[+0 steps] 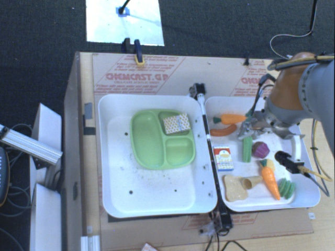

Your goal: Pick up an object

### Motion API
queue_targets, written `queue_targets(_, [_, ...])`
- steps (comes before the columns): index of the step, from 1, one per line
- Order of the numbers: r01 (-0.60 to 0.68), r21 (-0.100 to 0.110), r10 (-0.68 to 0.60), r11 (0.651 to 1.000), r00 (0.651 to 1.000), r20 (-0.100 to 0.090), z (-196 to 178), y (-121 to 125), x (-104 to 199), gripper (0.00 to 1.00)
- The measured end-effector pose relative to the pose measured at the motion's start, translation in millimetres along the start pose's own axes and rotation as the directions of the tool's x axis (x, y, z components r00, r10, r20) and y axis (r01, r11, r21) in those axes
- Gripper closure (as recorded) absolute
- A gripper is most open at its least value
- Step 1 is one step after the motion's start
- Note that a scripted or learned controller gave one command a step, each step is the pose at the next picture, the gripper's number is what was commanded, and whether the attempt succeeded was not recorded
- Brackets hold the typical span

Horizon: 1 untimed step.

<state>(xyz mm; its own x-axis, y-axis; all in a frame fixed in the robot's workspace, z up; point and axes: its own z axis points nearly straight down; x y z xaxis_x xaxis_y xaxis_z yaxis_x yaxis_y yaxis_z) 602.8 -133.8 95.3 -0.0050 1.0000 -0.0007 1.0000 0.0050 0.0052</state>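
From my remote seat, the overhead camera showed two white bins side by side on a bench. The left bin [120, 192] held a green divided tray [157, 145] with a small patterned sponge-like block [176, 123] resting in its upper right compartment.

The right bin [309, 192] was crowded. The gripper [250, 129] sat low over its upper middle; I could not tell how its pincer stood. Just below it lay a green block [246, 149], its long axis running up and down the view. Crowding it were a purple vegetable toy [260, 149] just to its right, a small red and white carton [224, 158] to its left, and two orange pieces [230, 120] above. A toy carrot [269, 180] lay lower right, tip pointing down, beside a tan piece [238, 186].
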Motion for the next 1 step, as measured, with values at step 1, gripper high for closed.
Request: queue_targets(1, [0.0,-0.001,0.0,1.0,1.0,-0.001,-153.5,-25.4,62.1,1.0])
